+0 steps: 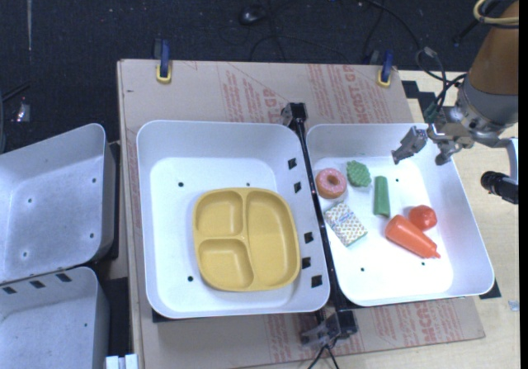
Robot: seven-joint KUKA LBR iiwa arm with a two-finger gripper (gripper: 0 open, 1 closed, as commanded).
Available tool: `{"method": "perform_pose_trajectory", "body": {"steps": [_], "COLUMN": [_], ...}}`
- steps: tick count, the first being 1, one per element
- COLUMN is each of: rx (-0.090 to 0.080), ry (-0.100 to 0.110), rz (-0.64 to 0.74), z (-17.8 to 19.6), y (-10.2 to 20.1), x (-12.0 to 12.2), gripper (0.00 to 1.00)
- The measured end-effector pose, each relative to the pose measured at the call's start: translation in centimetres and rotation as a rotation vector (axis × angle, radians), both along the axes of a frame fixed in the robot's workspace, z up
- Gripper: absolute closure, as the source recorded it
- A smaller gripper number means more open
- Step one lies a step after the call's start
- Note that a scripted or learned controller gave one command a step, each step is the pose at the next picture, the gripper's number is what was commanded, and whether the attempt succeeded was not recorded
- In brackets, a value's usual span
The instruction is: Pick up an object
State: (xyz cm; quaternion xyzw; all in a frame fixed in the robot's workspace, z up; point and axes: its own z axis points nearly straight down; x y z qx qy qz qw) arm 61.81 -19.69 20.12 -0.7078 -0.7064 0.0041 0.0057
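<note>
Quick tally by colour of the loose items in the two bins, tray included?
Pink: 1, the doughnut
Green: 2, the bumpy piece and the cylinder
Orange: 1, the carrot
Red: 1, the tomato
Patterned white: 1, the small block
Yellow: 1, the divided tray, in the left bin
Total: 7

Yellow tray [247, 238], pink doughnut [331, 183], orange carrot [411, 237].
</note>
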Motion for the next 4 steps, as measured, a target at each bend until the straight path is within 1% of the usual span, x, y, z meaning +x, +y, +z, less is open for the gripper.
{"method": "perform_pose_trajectory", "body": {"steps": [1,2,3,4], "rx": [-0.003,-0.001,-0.001,-0.004], "ry": [-0.014,-0.008,-0.009,-0.016], "rz": [0.003,0.002,0.002,0.004], "z": [0.9,-5.5,-10.9,-9.5], "y": [0.1,0.2,0.3,0.3], "x": [0.3,0.4,0.3,0.5], "gripper": [0.00,0.00,0.00,1.00]}}
